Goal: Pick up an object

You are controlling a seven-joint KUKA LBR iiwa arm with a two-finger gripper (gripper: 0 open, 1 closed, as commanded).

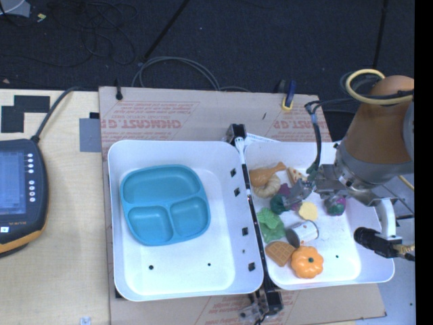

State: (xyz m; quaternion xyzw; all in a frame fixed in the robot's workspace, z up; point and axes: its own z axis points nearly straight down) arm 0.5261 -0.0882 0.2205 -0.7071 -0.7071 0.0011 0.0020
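Where the right bin came nearest, an orange pumpkin sat beside a waffle, with green, yellow and purple toys behind, under the gripper; its grip could not be told. Beyond, the cardboard bore mirrored red lettering, illegible.

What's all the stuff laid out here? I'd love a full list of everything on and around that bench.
White bins: 2, white, side by side on the bench.
Divided plate: 1, light blue, three compartments, in the left bin.
Toy pumpkin: 1, orange, near front of the right bin.
Waffle-like piece: 1, tan, just left of the pumpkin.
Leafy toy: 1, green, by the right bin's left wall.
Bread-like toy: 1, tan, at back of the right bin.
Small block: 1, pale yellow, mid right bin.
Handheld control screen: 1, dark with orange trim, far left.
Cardboard sheet: 1, brown, under the bins.
Robot arm: 1, grey and orange, over the right bin.
Gripper: 1, dark, low among the toys.
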